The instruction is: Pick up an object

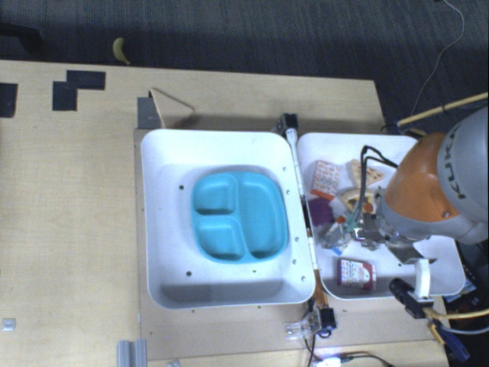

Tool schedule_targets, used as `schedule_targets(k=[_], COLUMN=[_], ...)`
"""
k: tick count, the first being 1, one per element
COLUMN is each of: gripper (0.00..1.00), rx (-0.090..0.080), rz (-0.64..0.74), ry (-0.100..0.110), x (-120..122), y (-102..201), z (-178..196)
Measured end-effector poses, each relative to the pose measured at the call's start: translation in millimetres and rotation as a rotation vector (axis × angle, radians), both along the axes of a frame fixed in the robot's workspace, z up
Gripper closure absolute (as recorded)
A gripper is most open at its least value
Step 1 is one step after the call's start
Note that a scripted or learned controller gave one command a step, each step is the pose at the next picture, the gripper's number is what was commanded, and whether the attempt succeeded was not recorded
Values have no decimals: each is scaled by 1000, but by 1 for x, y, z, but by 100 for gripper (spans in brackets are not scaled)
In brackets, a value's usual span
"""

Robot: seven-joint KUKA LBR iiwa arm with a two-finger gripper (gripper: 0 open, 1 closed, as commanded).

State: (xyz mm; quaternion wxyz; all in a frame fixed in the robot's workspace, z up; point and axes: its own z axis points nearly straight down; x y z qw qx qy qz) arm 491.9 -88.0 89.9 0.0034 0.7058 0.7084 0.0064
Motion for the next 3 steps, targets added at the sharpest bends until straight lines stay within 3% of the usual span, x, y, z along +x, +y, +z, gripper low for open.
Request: schedule_targets(k=[1,2,3], gripper=[100,0,100], rx=[-6,-6,-4], rz=[2,1,6], ry=[-13,-13,-16], x=[4,4,5], y=[-1,-1,0], z=[13,13,24])
